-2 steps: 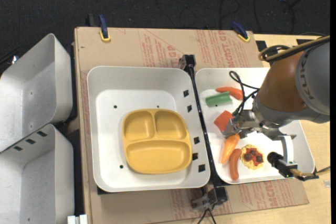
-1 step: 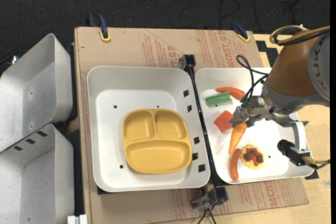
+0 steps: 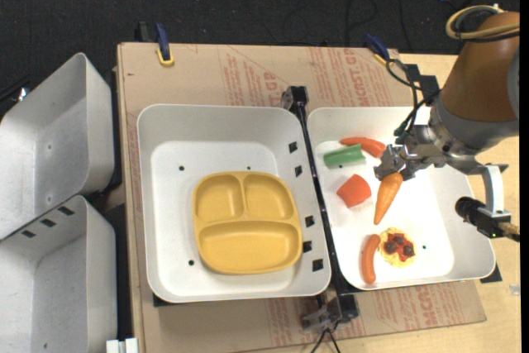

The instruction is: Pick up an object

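Front of right bin: sausage (image 3: 369,258) and small pizza toy (image 3: 398,247) are seen near the front wall.
Right bin (image 3: 430,277): also holds carrot (image 3: 386,196), red wedge (image 3: 355,190), green piece (image 3: 343,155), orange-red piece (image 3: 364,145).
Left bin (image 3: 165,178): yellow divided tray (image 3: 246,221) lies inside.
Pincer (image 3: 397,161): placed at carrot's thick top end; spread or pinched cannot be told.
Carrot: lies slanted, mid right bin, tip toward front.
Handling: judged light, stiff, smooth plastic; slip likely on taper, so thick end is best gripped.
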You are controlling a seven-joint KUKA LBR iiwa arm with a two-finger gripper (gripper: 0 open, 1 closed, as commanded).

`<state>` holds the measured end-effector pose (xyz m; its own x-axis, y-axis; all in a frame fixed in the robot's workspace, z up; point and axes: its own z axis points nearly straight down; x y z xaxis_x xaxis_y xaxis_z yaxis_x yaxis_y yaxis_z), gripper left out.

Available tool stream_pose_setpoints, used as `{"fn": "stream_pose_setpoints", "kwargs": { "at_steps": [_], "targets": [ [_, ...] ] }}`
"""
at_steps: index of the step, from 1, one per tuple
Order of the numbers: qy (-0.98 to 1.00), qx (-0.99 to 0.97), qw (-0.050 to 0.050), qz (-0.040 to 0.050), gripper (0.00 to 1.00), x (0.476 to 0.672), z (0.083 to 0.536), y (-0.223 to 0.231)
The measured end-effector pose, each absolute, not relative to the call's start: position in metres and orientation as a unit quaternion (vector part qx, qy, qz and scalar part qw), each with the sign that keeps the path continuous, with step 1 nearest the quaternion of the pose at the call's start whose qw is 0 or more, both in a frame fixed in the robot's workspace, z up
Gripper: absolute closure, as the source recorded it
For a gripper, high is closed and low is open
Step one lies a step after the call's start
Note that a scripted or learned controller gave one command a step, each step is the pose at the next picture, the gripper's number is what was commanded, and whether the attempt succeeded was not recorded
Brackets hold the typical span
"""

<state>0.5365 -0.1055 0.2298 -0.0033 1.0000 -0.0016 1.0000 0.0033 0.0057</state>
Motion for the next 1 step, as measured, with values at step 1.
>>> {"fn": "stream_pose_setpoints", "kwargs": {
  "at_steps": [1],
  "targets": [
    [0.708, 0.706, 0.001, 0.0005, 1.00, 0.5371, 0.2452, -0.1055]
  ]
}}
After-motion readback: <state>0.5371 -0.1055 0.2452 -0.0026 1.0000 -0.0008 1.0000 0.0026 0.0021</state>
